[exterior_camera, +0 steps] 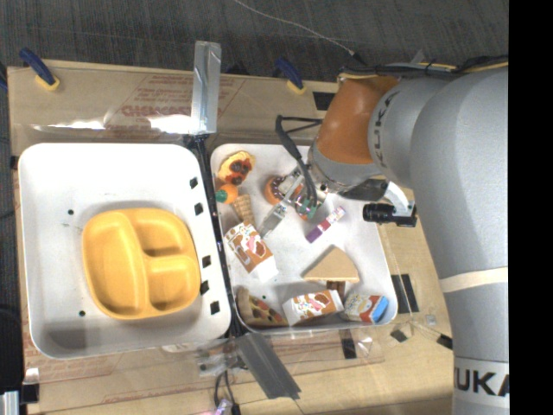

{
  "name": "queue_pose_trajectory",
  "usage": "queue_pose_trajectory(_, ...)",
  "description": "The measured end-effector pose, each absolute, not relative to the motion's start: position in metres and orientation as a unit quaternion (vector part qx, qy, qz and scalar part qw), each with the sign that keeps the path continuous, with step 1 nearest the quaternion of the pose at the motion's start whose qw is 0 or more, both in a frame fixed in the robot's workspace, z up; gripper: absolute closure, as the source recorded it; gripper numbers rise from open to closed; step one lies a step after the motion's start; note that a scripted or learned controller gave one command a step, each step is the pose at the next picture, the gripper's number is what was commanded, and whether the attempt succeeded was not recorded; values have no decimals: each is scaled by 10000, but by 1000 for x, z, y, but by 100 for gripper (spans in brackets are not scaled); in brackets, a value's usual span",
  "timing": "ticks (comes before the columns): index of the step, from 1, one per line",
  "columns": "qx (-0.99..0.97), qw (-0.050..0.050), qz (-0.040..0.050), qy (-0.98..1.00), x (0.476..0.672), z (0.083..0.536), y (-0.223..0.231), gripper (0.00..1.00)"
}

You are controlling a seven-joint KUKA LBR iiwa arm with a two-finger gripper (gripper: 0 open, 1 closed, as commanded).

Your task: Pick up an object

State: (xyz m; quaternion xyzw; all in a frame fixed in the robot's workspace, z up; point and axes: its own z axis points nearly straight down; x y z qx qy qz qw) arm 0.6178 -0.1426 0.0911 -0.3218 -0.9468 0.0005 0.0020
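The right bin [378, 247] holds several toy food items. A pizza slice [235, 166] and a small green piece [221, 194] lie at its far left, with an ice-cream cone [244, 206] just below. A brown-and-white carton [249, 247] lies left of centre. A tan sandwich wedge [331, 266] rests near the middle, and a purple-and-white block [324, 224] lies above it. My gripper [278, 214] hangs low over the bin's upper middle. It is next to a round brown treat [277, 187] and just above the carton. I see nothing held in it.
The left bin [43, 180] holds a yellow divided tray [138, 259]. Along the right bin's near wall lie a waffle-like piece [256, 309] and two small cartons [313, 304] [367, 307]. The grey arm [449, 145] covers the right bin's right side.
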Motion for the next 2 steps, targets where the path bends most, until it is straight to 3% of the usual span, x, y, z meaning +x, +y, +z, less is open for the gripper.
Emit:
queue_pose_trajectory(1, -3660, -58, 41, -9306, 619, 96, -104, 0)
queue_pose_trajectory(2, -3836, 17, 11, -9235, 562, 91, -114, 0)
